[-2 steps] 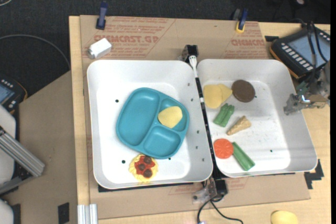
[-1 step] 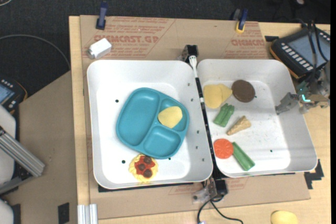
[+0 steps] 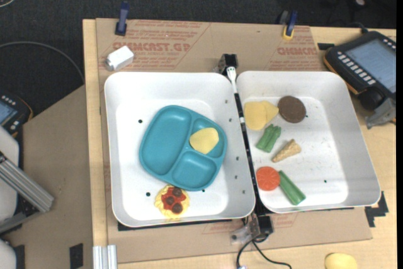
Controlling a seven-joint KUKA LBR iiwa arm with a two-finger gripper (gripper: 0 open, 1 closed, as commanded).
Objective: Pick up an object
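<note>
Two shallow white bins sit side by side on a cardboard-covered bench, and you are looking down on them at a slant. The left bin (image 3: 119, 135) holds a teal divided plate (image 3: 170, 145) lying flat, with a pale yellow piece (image 3: 204, 140) resting in its upper right compartment. Just below the plate, near that bin's front edge, lies a small toy pizza (image 3: 172, 200) with red topping, touching or almost touching the plate's rim.

The right bin (image 3: 340, 135) carries six loose toy foods you could pick. A yellow wedge (image 3: 259, 114) lies against the bin's left wall, with a brown disc (image 3: 292, 109) just beside it on the right. Below them sits a green pod (image 3: 269, 138), then a tan cone-shaped piece (image 3: 286, 150) a little apart. Near the front edge a red slice (image 3: 268, 178) lies just beside a green stick (image 3: 291, 188).

Beyond the bins, a small white block (image 3: 119, 58) rests on the cardboard at the far left, and a control pendant (image 3: 368, 63) lies at the far right.

As for the gripper, you cannot tell whether it stands apart, together, or clamped on anything.
</note>
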